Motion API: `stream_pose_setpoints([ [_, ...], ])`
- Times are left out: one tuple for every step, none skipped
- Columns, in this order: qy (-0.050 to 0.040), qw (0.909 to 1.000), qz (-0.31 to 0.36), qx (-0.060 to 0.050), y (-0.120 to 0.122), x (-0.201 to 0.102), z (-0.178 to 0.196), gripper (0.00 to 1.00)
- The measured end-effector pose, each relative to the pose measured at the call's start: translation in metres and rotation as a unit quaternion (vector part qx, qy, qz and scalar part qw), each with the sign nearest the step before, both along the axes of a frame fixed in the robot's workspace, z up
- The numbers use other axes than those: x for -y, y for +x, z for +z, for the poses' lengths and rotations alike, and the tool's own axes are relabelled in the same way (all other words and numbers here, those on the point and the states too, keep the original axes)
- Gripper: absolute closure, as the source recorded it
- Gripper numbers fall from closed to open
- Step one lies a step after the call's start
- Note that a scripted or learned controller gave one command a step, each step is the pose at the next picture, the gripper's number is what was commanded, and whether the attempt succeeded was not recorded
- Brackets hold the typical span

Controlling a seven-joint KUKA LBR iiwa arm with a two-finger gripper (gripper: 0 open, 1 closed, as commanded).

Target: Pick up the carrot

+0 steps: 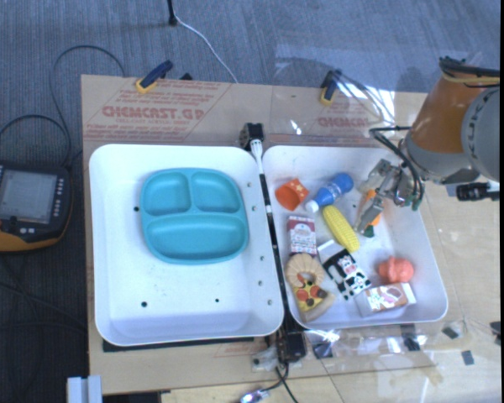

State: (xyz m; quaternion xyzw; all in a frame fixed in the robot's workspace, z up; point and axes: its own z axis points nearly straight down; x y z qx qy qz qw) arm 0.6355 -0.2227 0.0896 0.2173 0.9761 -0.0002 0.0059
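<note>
Lying steeply upright just right of the corn cob [341, 228], the carrot [368, 210] is half hidden by the claw [376, 201], whose grip I cannot tell.

The grey arm [454, 133] reaches in from the right, end effector [378, 201] angled downward.

The gripper [376, 198] largely hides the carrot [367, 211] beneath it.

We see arm [479, 133]: grey rounded casing, broad orange band above wrist. Beyond band, grey wrist narrows to hand [385, 193], pale metal parts, dark cables looped beside it, small green detail at hand's base.
</note>
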Motion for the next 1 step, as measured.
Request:
stream_pose_setpoints([
  [-0.0039,1.0000,0.001,0.005,0.0032,0.0004,0.0113,1.00],
])
